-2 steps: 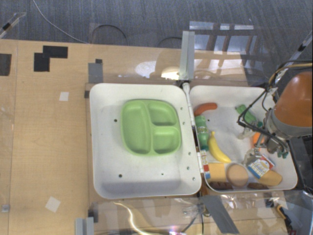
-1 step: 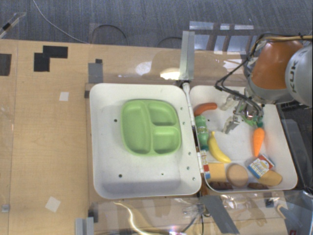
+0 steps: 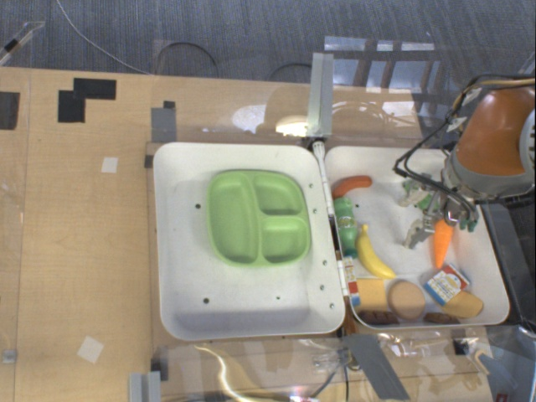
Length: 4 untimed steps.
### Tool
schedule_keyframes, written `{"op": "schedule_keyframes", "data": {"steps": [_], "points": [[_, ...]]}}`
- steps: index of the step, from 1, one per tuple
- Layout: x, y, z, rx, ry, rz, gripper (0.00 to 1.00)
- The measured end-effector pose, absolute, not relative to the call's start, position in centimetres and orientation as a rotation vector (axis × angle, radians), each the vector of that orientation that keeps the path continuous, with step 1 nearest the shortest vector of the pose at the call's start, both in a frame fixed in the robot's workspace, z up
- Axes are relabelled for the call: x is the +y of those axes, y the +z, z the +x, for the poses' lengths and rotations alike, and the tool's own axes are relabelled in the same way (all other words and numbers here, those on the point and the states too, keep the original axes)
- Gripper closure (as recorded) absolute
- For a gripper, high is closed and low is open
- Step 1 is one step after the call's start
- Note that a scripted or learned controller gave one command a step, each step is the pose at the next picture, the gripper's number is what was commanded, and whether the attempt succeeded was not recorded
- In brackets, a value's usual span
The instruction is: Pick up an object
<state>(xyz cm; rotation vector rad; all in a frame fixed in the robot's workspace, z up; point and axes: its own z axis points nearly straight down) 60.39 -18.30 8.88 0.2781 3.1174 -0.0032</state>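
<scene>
Two metal fingers of the gripper (image 3: 429,224) hang spread apart over the right white plastic bin (image 3: 494,308), beside an orange toy carrot (image 3: 441,243), lower right of frame.

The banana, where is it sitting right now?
The banana lies in the right bin, near its left wall, just right of a green item and below the red sausage.

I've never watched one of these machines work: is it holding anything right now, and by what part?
It cannot be told for sure. The gripper hangs low in the right bin, right beside the carrot, but the view does not show the carrot between its fingers.
</scene>
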Motion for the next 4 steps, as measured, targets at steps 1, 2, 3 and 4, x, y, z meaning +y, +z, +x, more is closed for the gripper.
{"op": "schedule_keyframes", "data": {"steps": [1, 2, 3, 4], "points": [[-18.1, 10.5, 61.0, 3.101, -0.005, 0.265, 1.00], [-18.9, 23.0, 66.0, 3.119, -0.006, 0.051, 1.00], [-18.8, 22.5, 65.8, 3.128, -0.002, 0.052, 0.00], [-20.5, 10.2, 63.5, 3.140, 0.003, -0.104, 0.00]]}}
